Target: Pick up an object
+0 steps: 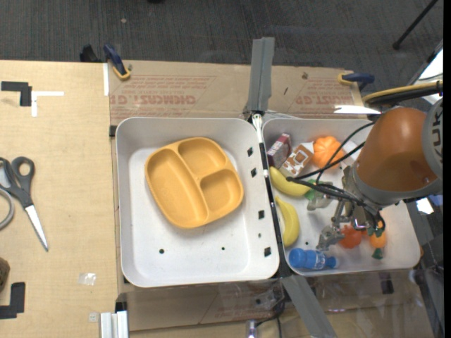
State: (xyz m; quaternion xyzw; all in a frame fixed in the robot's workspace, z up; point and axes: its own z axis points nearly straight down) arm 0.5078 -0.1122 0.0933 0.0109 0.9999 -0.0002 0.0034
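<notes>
The end effector (337,232) hangs low in the right bin (402,258), beside a red-orange toy (350,239) — its opening cannot be told. Bananas (287,217) and a blue bottle (310,260) lie nearby. Reversed red lettering on the cardboard (165,90) behind stays unreadable — the left bin (134,210) holds a yellow divided plate (194,182).

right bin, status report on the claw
Claw low in right bin, grip state unclear. Red-orange toy beside it. Blue bottle, bananas close by.
</notes>
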